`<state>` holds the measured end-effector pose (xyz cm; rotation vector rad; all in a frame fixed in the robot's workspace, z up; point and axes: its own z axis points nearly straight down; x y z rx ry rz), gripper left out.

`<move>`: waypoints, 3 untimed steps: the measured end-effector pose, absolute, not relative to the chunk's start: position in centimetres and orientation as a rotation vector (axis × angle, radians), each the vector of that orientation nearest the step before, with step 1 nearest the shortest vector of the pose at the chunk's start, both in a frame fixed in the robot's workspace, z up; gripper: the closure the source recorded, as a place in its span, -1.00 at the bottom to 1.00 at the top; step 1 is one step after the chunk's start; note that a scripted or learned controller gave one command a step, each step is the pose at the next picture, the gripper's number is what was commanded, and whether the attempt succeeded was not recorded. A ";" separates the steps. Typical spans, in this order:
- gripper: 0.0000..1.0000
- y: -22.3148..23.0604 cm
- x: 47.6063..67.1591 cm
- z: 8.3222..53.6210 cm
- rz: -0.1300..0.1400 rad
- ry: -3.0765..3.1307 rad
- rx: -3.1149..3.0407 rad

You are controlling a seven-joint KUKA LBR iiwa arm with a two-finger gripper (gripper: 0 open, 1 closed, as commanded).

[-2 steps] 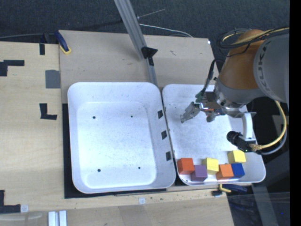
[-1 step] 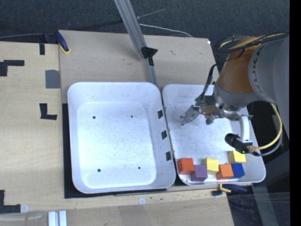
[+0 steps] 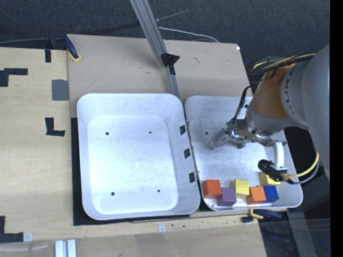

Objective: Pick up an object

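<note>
My gripper [image 3: 218, 140] hangs low over the middle of the right bin [image 3: 214, 108], pointing left, with bare bin floor under it. Several small blocks lie along that bin's front edge, apart from the gripper: an orange block [image 3: 211, 188], a purple block [image 3: 228, 196], a yellow block [image 3: 241, 187], a second orange block [image 3: 257, 194] and a blue block [image 3: 271, 193]. Another yellow piece [image 3: 266, 179] sits behind the blue one, partly hidden by a cable. I see nothing held at the gripper.
The left bin [image 3: 86, 143] is wide and shallow. A metal pole [image 3: 150, 25] slants down from the top to the gap between the bins. The arm's grey body and orange band [image 3: 270, 98] cover the right bin's right side.
</note>
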<state>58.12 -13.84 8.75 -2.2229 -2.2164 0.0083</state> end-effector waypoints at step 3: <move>-1.00 -10.0 53.4 26.9 -0.006 -2.228 -2.221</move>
